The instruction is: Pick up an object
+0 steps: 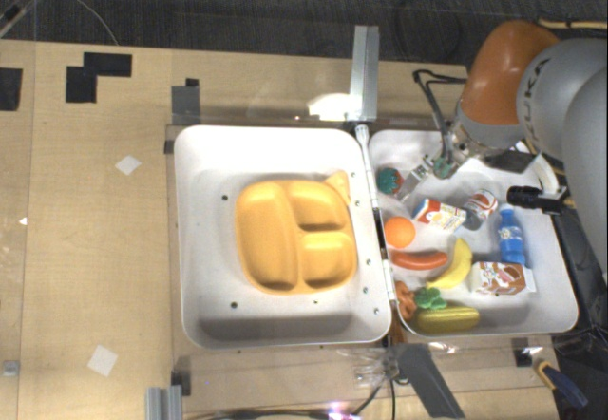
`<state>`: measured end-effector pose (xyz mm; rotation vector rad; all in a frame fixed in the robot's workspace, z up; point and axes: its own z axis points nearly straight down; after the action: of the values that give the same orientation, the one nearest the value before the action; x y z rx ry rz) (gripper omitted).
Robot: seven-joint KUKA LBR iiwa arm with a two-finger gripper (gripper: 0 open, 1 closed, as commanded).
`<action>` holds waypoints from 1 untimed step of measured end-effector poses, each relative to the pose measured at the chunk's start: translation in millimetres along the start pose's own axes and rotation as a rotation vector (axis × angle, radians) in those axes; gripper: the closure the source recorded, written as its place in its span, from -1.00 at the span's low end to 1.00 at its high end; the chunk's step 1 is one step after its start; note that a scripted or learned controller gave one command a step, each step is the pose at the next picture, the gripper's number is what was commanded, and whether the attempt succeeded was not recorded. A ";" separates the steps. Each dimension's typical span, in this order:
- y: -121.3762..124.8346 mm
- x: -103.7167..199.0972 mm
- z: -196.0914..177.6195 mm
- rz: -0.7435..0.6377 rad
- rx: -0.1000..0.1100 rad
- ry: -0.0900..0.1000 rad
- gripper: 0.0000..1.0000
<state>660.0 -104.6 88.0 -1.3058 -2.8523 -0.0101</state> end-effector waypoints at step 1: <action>3.1 -4.1 -15.2 -0.004 -0.012 -0.020 1.00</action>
<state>665.1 -105.8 103.2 -1.3099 -2.8763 -0.0139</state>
